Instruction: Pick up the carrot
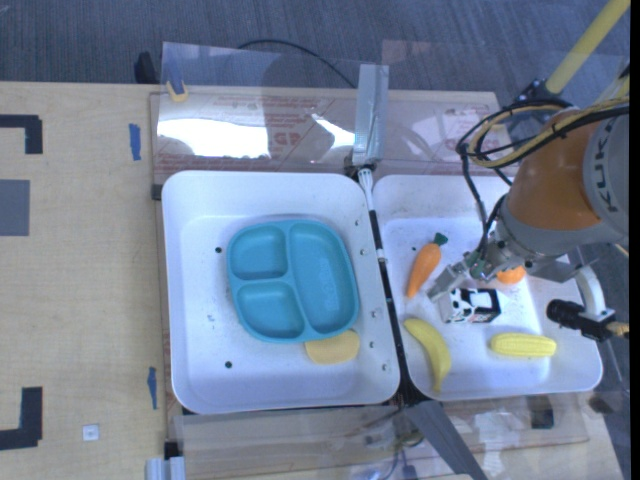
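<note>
An orange carrot (424,265) with a green top lies in the right bin (560,373), near its left side, tip pointing down-left. My gripper (452,278) hangs just right of the carrot, its metal fingers (441,283) low over the bin floor beside the carrot's lower half. Nothing shows between the fingers. The grey arm with its orange band (555,183) comes in from the right above them.
A black-and-white toy (472,305) lies under the wrist, an orange piece (511,276) beside it. A banana (430,344) and a corn cob (522,345) lie toward the bin's front. The left bin holds a blue divided plate (293,278) and a yellow piece (332,348).
</note>
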You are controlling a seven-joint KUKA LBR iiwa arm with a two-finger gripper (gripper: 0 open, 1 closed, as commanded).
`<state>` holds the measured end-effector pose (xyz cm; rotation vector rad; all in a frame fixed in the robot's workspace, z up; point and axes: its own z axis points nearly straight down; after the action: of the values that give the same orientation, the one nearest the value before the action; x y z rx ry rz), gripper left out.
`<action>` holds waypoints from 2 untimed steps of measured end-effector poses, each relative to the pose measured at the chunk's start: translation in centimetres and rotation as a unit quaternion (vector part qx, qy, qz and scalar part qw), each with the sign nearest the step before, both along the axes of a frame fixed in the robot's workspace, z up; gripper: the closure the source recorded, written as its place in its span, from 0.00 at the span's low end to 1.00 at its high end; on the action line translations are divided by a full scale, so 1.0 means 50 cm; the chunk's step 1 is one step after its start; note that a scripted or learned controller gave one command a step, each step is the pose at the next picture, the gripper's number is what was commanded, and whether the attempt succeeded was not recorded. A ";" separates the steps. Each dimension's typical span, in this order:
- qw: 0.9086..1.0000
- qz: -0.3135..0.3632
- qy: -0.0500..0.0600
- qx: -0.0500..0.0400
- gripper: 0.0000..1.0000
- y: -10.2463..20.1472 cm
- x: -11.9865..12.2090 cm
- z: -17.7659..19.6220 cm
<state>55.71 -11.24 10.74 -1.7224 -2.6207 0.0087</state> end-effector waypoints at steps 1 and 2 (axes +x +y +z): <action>0.986 -0.167 -0.006 0.000 0.00 0.029 0.114 -0.042; 0.986 -0.167 -0.011 0.000 1.00 0.029 0.119 -0.017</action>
<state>61.64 -9.80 9.90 -2.1467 -2.3097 -0.0103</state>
